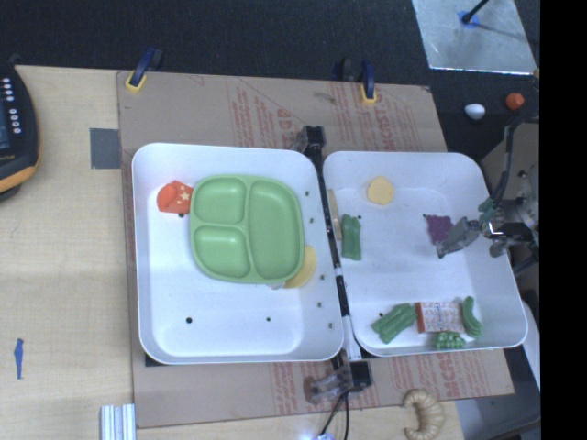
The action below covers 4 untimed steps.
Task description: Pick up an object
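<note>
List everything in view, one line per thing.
bins: 2, white, side by side on the bench
tray: 1, green, three compartments, left bin
red toy: 1, red, left of the tray
yellow piece: 1, partly under the tray's right edge
yellow disc: 1, right bin, top
green block: 1, right bin, left side
purple toy: 1, right bin, by the gripper
green items: 3, right bin, bottom
packet: 1, red and white, among them
clamps: 2, blue and yellow, board's top edge
gripper: 1, grey, right bin's right side
</note>
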{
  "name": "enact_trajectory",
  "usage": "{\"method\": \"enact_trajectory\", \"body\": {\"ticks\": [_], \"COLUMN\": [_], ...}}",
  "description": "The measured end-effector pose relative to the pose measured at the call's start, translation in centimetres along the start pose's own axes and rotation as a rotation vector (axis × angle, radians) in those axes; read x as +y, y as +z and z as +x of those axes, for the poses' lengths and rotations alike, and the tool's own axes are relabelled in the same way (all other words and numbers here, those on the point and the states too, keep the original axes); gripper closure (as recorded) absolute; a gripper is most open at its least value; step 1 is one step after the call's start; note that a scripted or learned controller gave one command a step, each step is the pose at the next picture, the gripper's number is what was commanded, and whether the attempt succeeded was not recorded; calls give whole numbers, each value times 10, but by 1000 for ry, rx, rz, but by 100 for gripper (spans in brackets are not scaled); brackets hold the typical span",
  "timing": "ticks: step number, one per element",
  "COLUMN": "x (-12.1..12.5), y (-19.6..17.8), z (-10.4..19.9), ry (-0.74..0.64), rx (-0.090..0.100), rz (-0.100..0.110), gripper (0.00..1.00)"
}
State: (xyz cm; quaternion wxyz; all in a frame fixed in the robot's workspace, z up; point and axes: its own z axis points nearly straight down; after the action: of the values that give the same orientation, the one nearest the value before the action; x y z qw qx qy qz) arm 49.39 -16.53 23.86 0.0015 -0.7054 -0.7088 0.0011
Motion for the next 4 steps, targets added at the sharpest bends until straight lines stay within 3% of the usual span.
{"method": "enact_trajectory", "body": {"ticks": [1,2,3,4], "x": [49,95,94,94], "y": [98,149,135,135], "z": [-26,-47,-48,-48], "ry": [-1,-4,-5,-5], "rx": [-1,-2,-3,-3], "rz": [3,-1,-2,-1], "gripper": [0,0,100,0]}}
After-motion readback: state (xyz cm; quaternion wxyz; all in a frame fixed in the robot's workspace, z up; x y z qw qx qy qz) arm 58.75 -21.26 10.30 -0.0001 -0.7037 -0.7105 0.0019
